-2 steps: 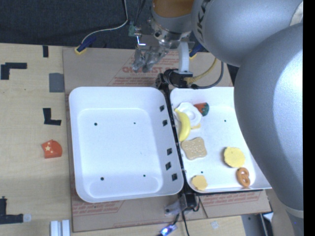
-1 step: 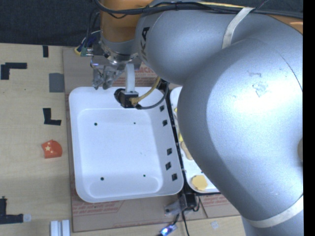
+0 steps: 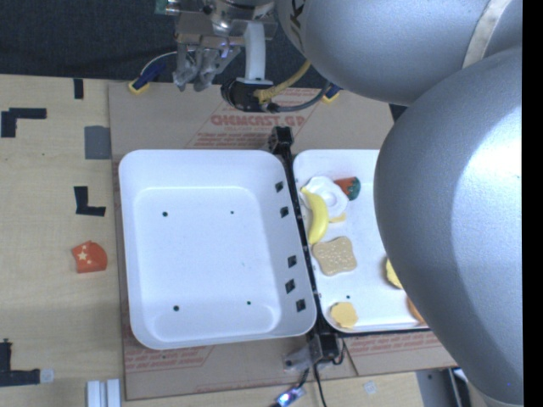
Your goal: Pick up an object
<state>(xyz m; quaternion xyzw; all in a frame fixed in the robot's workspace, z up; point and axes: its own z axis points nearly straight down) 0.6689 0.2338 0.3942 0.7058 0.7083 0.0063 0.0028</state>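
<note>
The gripper [image 3: 197, 73] hangs beyond the far edge of the left bin [image 3: 136, 227], holding nothing; how wide it stands cannot be told. A banana [image 3: 317, 216], toast [image 3: 334, 256] and other small food pieces lie in the right bin [image 3: 361, 161].

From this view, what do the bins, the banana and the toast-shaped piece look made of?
Left bin: looks like thin moulded white plastic, smooth and slightly glossy, with rounded corners and a soft sheen on the floor.
Banana: probably toy plastic, uniform bright yellow with a shiny highlight.
Toast-shaped piece: matte tan with a speckled surface; foam or soft plastic, I can't tell which.
</note>
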